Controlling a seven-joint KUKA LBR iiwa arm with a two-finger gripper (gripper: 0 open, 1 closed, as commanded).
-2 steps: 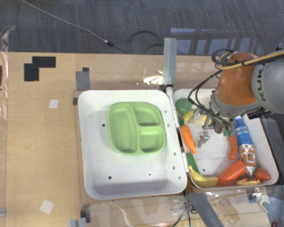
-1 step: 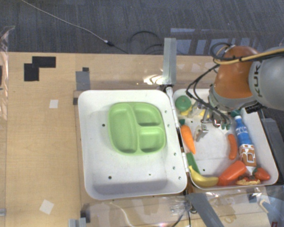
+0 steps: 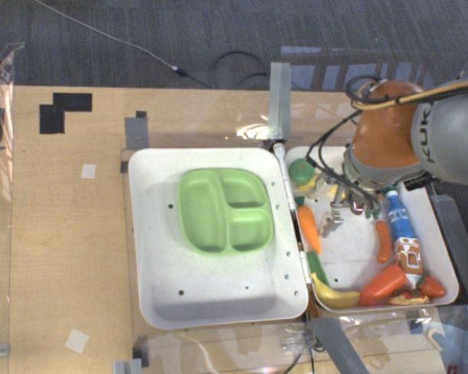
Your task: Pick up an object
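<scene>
Orange carrot [image 3: 308, 229] sits just left of the end effector [image 3: 344, 211], whose open/closed state I can't tell, low in the right bin [image 3: 444, 248]; crowded toys risk a glancing miss or pinching the bin wall.

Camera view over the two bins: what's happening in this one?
A grey KUKA arm reaches in from the right, with its gripper down in the right bin, over a bare patch of the floor. Around it lie toy foods: a carrot along the left wall, a banana at the near corner, a blue and white tube and an orange wedge. Nothing is seen between the fingers. The left bin holds a green divided plate.
</scene>
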